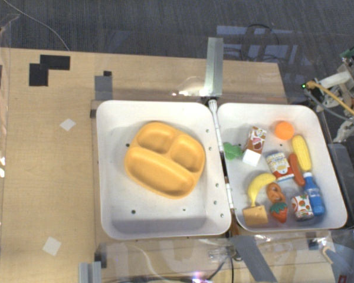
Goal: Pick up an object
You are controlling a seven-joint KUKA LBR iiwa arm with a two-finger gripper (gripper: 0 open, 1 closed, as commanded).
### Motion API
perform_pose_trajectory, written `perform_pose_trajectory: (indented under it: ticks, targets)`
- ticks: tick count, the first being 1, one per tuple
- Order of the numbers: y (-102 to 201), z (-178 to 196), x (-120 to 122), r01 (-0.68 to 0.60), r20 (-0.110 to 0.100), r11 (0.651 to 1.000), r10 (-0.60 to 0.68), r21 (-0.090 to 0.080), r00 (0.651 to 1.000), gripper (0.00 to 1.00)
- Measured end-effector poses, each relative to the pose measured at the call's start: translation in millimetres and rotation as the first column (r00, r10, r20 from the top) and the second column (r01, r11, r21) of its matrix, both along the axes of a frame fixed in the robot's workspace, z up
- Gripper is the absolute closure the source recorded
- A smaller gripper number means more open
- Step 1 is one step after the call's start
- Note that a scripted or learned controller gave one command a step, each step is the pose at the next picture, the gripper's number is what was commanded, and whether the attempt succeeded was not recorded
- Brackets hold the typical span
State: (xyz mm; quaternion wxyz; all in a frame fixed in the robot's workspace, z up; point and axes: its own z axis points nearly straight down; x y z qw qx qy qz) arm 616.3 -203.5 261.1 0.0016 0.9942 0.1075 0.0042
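Note:
The right bin (325,135) holds several toy foods. An orange ball (284,129) lies at its back, with a yellow corn cob (301,152) just in front of it. A banana (259,186) curves near the middle. A blue bottle (314,196) and a small can (302,207) lie at the front right. A red sausage (296,170), a labelled tin (277,163), a small carton (256,139), a white cube (251,157) and a green piece (231,151) sit between them. A strawberry (279,212) and a tan block (255,215) rest at the front.
The left bin (115,158) bears a yellow divided plate (164,158) at its middle. A metal post (214,69) rises behind the seam between the bins. Cables and equipment (342,87) crowd the far right. The wooden bench (41,175) stretches to the left.

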Motion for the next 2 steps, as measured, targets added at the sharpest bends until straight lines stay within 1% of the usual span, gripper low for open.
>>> perform_pose_trajectory:
  ticks: [1, 2]
  targets:
    - [55, -94, -48, -0.134, -0.013, 0.991, 0.134, 0.006, 0.991, 0.0]
    - [-4, 13, -3, -0.037, 0.003, 0.999, 0.037, -0.002, 0.999, 0.0]
